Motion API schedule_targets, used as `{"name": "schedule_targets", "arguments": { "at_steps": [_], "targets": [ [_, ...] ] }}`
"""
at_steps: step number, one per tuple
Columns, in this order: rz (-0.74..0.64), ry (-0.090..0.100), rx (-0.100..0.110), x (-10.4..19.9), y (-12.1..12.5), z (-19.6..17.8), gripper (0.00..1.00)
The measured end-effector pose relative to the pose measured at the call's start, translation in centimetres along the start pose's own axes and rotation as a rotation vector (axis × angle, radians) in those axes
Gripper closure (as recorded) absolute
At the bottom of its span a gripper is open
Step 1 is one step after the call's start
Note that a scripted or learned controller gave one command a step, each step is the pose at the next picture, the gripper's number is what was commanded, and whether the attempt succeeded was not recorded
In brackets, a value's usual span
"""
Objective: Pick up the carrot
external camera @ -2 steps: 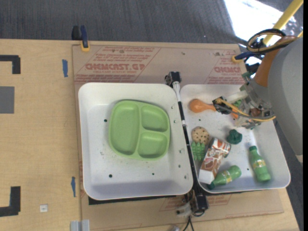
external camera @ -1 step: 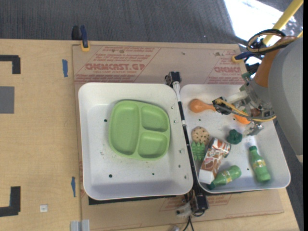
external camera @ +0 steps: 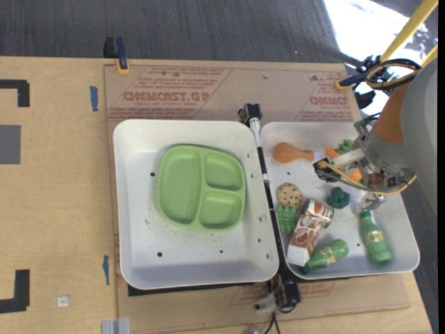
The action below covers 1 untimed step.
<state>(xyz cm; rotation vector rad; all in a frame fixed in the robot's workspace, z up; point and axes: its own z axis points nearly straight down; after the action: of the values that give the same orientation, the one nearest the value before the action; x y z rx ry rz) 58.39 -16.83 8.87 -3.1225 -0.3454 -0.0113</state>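
Observation:
The carrot (external camera: 342,149) lies at the back of the right bin (external camera: 410,252). Its leafy green top and a bit of its orange body show, and the rest is covered by the wrist hardware. My gripper (external camera: 370,188) hangs low over the right bin, just right of and in front of the carrot's top. A small orange patch (external camera: 356,176) shows beside the gripper, and I cannot tell whether it belongs to the carrot. Nothing is visibly held.
The right bin also holds an orange drumstick (external camera: 292,153), a cookie (external camera: 288,195), a dark green broccoli piece (external camera: 338,197), a brown-and-white carton (external camera: 311,229) and two green bottles (external camera: 327,253) (external camera: 375,239). A green divided plate (external camera: 201,186) sits in the left bin (external camera: 132,186).

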Motion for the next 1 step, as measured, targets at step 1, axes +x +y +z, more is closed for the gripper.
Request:
{"name": "schedule_targets", "arguments": {
  "at_steps": [1],
  "targets": [
    [0.018,0.000,0.000,0.03,-0.05,0.00,0.00]
  ]
}}
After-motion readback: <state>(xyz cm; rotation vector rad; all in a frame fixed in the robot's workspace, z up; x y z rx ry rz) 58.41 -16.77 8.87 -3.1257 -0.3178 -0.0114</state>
